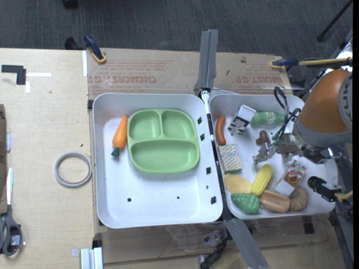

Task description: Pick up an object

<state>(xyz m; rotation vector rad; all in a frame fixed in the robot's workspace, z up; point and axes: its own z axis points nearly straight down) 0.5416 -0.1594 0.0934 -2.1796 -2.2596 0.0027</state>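
Over the right bin (221, 102), the gripper (265, 153) hangs low among the toys, and whether its fingers are parted or closed cannot be told.

Beside it lie a corn cob (262, 179), a hot dog (220, 129), a waffle (230, 159), a green bottle (266, 117), a small box (241, 119), a bread roll (274, 201) and a green leafy toy (245, 203); a brown piece (263, 136), perhaps a figure, sits just above the fingers. Across the divider, the left bin (157, 206) bears a green tray (163, 140) with a carrot (119, 133) touching its left edge. On the bench, a tape ring (73, 168) and scissors (10, 228) lie well apart from both bins.
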